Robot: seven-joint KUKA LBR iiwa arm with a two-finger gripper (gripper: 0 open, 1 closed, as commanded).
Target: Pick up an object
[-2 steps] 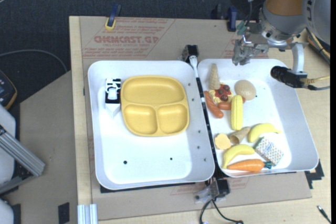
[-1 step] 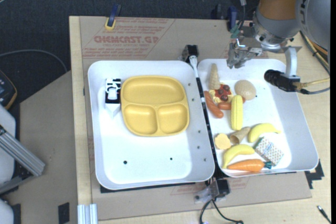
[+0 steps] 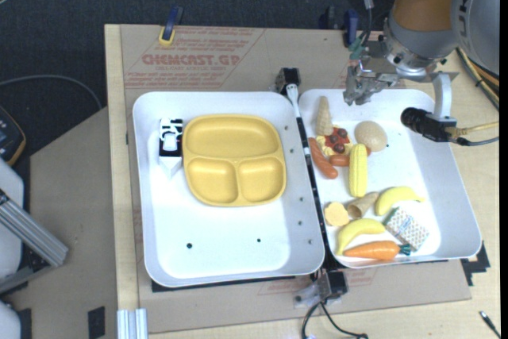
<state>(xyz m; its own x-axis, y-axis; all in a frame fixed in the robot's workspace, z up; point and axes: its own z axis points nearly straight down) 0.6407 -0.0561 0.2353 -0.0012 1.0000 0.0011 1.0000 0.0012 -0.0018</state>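
While your gripper (image 3: 359, 94) is hovering over the right bin (image 3: 452, 194) above the toy corn cob (image 3: 358, 170), its fingers' state can't be told.

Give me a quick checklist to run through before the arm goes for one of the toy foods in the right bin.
1. Gripper over the right bin: ok, above its far edge.
2. Nothing held yet: ok, no object at the gripper.
3. Targets within the bin: ok, corn cob, carrot and bananas.
4. Target free of neighbours: not ok, the food lies crowded.
5. Yellow tray out of the way: ok, in the left bin.
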